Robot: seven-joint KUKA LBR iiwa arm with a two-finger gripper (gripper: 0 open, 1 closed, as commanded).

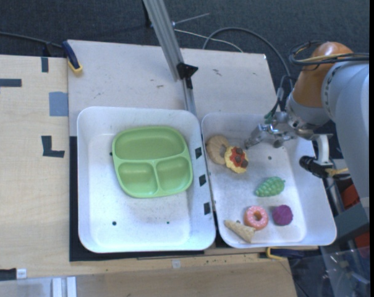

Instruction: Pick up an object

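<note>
Right bin [310,224]: six toy foods; left bin [91,184]: one green tray [153,161]; claw [267,133] state unclear.

Grey arm [344,110] reaching leftward, hand [256,138] tilted low.

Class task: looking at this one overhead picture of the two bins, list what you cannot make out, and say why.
- Claw: too small and blurred in the camera view to tell open from shut.
- Arm: cut off by the right edge.
- Food by the cookie: too small to identify.
- Wedge: partly hidden by the donut.
</note>
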